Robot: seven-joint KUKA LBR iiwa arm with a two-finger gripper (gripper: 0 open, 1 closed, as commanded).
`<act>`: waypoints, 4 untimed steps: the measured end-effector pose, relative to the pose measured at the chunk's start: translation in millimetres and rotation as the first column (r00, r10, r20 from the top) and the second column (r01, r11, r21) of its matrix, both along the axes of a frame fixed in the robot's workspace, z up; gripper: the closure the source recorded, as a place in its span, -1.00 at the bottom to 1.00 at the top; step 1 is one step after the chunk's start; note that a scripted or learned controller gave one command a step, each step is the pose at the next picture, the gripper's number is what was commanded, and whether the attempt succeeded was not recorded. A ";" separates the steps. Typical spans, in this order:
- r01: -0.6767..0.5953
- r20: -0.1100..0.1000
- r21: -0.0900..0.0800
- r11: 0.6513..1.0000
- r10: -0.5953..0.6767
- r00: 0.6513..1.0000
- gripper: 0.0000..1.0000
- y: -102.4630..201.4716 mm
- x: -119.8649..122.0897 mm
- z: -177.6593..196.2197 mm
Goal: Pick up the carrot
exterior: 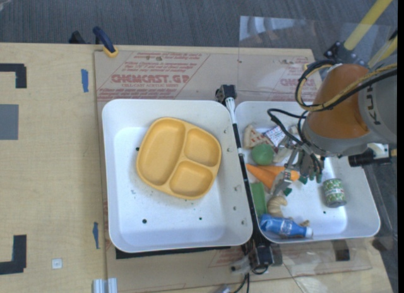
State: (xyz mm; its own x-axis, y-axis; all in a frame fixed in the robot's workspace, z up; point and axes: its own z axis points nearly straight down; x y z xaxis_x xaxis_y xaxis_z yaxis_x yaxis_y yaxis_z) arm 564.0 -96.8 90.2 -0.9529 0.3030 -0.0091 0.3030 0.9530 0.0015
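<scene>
The orange carrot [264, 173] lies in the right bin [360, 222], near its left wall, pointing left to right. My gripper [290, 173] hangs low over the carrot's right end, under the grey wrist and orange band. Cables and the gripper body hide that end of the carrot, so I cannot tell whether they touch.
Around the carrot lie a round green item [262, 154], a pale wedge [254, 136], a long green piece [258, 196], a beige lump [276, 205], a blue bottle [284, 227] and a speckled green can [334, 192]. The left bin [126, 216] holds a yellow divided plate [178, 157].
</scene>
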 end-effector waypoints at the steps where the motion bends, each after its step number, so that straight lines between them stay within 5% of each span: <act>1: 0.280 0.002 0.005 0.960 -0.280 0.960 -1.00 -30.9 13.0 -0.9; 2: 0.426 0.001 0.007 0.905 -0.426 0.905 -1.00 -36.1 -7.5 -0.6; 3: 0.423 0.015 0.006 0.906 -0.423 0.906 1.00 -37.6 -4.3 12.3; 4: 0.512 0.001 0.006 0.859 -0.512 0.859 1.00 -19.1 26.6 72.9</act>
